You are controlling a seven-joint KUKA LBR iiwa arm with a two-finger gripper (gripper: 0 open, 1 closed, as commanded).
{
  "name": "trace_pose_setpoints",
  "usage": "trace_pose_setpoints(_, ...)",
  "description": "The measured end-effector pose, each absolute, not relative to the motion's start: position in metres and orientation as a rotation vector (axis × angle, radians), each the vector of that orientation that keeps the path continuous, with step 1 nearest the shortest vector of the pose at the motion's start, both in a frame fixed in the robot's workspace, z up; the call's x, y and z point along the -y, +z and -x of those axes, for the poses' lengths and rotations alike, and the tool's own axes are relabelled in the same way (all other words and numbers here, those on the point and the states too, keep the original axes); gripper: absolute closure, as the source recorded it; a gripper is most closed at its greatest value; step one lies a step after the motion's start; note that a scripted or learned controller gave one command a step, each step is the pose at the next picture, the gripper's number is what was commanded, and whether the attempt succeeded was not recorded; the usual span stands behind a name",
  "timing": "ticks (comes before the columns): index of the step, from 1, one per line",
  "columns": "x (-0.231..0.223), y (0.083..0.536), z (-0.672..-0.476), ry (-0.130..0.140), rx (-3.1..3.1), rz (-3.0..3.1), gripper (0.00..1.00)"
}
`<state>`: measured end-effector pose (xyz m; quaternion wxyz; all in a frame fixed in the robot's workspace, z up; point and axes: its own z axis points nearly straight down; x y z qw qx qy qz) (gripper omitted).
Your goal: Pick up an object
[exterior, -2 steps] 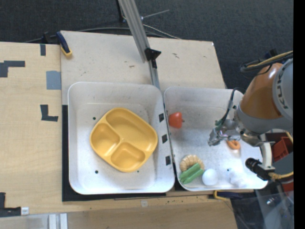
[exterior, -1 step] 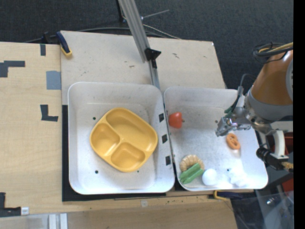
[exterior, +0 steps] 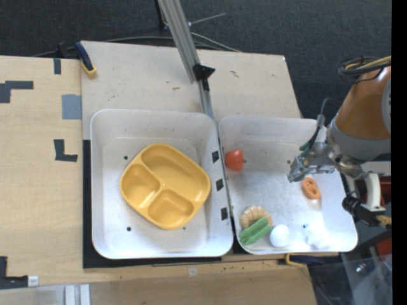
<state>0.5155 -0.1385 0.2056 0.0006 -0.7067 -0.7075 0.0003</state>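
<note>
In the right bin (exterior: 267,129) lie several small objects. A red tomato-like piece (exterior: 234,159) rests near the bin's left wall. An orange pretzel-shaped piece (exterior: 311,188) lies at the right side. My gripper (exterior: 300,170) hangs over the right part of this bin, just up and left of the orange piece and apart from it. Near the front edge sit a beige ridged piece (exterior: 255,216), a green pod (exterior: 254,232), a white ball (exterior: 280,236) and a white lump (exterior: 317,237).
The left bin (exterior: 105,170) holds a yellow divided plate (exterior: 165,185). A metal pole (exterior: 181,33) slants down to the divider between the bins. The arm's orange and grey body (exterior: 362,119) overhangs the right bin's right edge.
</note>
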Motion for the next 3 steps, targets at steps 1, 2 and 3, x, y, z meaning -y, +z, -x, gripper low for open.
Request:
trace_pose_setpoints(1,0.075,0.213,-0.521,-0.001,2.229,2.211,1.0)
trace_pose_setpoints(2,0.02,0.225,-0.527,-0.002,2.229,2.211,1.0)
trace_pose_setpoints(3,-0.042,0.218,-0.532,0.001,2.228,2.21,1.0)
